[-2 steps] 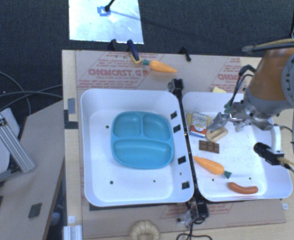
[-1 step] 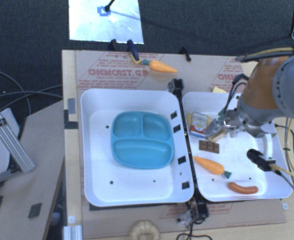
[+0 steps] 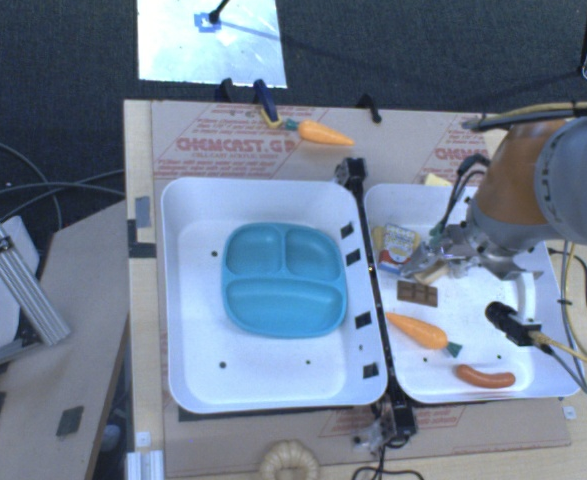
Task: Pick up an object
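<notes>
Orange carrots (image 3: 419,330), two; one blue plate (image 3: 283,279); pincer (image 3: 425,267) grip perhaps unreadable, beside one chocolate bar (image 3: 417,293).

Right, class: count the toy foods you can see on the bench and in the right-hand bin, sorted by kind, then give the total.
Carrots: 2 (bench, right bin)
Sausage: 1
Chocolate bar: 1
Snack packet: 1
Total: 5

light: even, bright overhead on my bench | glare: reflective sheet (image 3: 211,28) at 11 o'clock, washed out | shadows: soft, faint under the blue plate (image 3: 285,278) | focus: slightly soft overall, dark floor grainy
</notes>
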